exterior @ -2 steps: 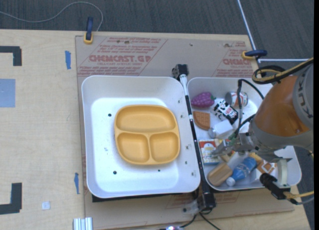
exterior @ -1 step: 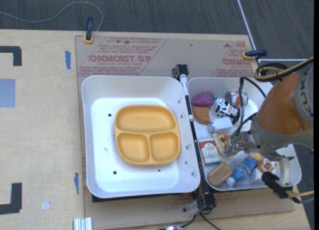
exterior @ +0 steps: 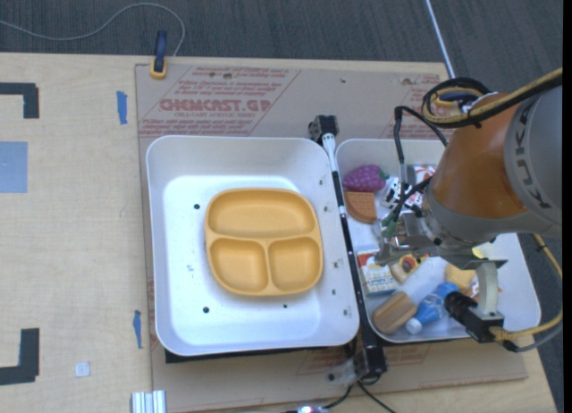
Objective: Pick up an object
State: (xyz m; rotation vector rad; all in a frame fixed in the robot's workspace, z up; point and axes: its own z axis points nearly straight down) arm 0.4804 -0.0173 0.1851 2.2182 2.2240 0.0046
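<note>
Right bin [exterior: 527,306], assorted small objects: purple grape cluster [exterior: 364,176] at far left corner; tan waffle-like piece [exterior: 362,205] just beside it; brown rounded item [exterior: 391,312] near front wall; blue item [exterior: 433,305] beside it. All lay loose, crowded together.

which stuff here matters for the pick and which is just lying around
For the job: the claw over the right white bin; in the bin, purple grape bunch, tan bread-like piece, blue bottle.

Lying about: yellow three-part plastic tray, left white bin, blue clamp.
</note>
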